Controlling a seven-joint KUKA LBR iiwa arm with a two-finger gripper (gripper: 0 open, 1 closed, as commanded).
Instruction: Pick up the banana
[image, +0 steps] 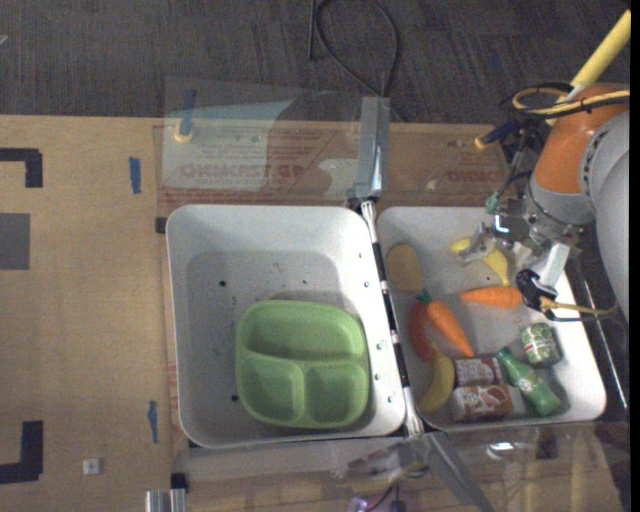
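Green tray in left bin, bare floor behind it. Banana against right bin's left wall, front, beside carrot. Cans, bottle crowd front edge. Gripper at rear; finger state: cannot tell.

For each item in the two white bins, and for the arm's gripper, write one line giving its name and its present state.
Green divided tray: flat in the left bin.
Banana: lying in the right bin, ungrasped.
Carrot: lying beside the banana.
Second carrot: lying near the gripper.
Green bottle: on its side.
Two cans: on their sides.
Gripper: over the right bin's upper part, away from the banana.
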